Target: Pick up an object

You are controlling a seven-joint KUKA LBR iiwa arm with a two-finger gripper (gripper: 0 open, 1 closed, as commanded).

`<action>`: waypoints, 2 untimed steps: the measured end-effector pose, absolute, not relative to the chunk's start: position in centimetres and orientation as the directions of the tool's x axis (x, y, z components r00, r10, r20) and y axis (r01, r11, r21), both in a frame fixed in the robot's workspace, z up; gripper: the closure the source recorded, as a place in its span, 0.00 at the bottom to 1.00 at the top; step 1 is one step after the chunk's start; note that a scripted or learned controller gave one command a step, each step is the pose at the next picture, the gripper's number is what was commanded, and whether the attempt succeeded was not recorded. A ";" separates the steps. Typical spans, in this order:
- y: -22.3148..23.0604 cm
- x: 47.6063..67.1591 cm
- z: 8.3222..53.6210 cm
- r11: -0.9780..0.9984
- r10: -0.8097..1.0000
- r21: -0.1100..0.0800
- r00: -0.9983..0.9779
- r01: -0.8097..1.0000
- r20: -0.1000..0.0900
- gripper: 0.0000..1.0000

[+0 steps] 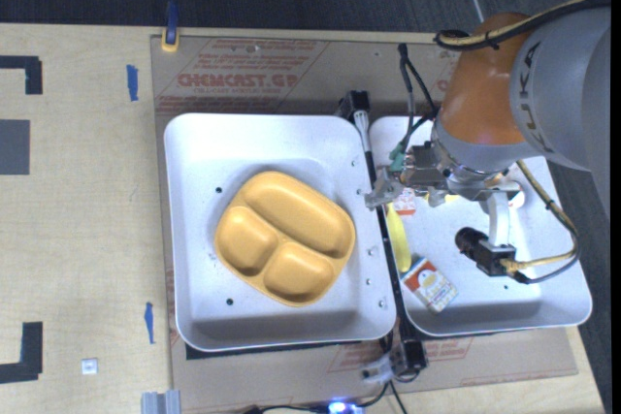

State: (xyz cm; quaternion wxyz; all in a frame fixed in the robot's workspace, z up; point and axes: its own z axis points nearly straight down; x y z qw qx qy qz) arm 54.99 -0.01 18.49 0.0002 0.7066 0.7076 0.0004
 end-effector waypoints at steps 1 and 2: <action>0.0 55.0 18.5 0.001 1.000 0.001 -0.001 1.000 0.000 0.00; 0.0 55.0 18.5 0.001 1.000 0.001 -0.001 1.000 0.000 0.00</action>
